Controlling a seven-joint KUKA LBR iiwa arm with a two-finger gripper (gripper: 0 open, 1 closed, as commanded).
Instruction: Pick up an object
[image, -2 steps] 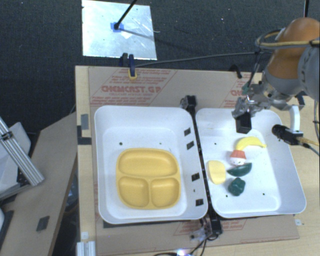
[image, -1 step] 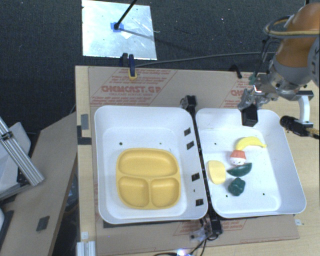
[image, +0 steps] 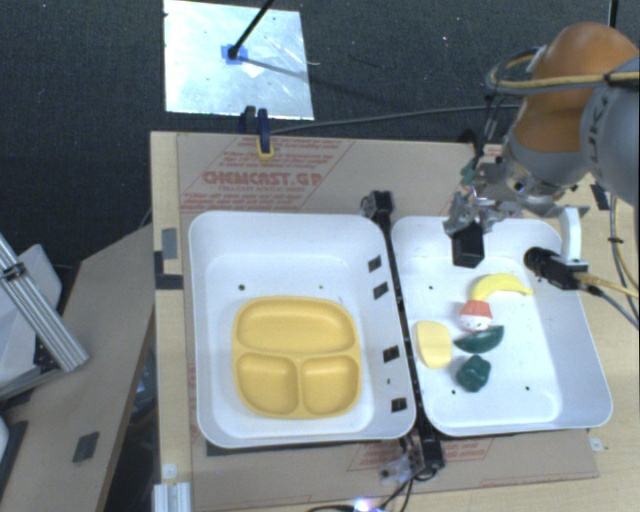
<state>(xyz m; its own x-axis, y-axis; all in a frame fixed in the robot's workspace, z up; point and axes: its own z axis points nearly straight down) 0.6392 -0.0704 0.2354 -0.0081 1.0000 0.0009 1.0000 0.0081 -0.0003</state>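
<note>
We see the gripper (image: 467, 243), jaw state indiscernible, poised over the right bin's (image: 580, 340) far end, placed to descend toward the banana (image: 499, 287).

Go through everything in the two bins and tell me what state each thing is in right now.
gripper: above the right bin's far end, holding nothing visible
yellow tray: flat in the left bin
banana: lying in the right bin
yellow slab: lying flat
red-and-white toy: touching the dark green piece
green lump: lying apart
</note>
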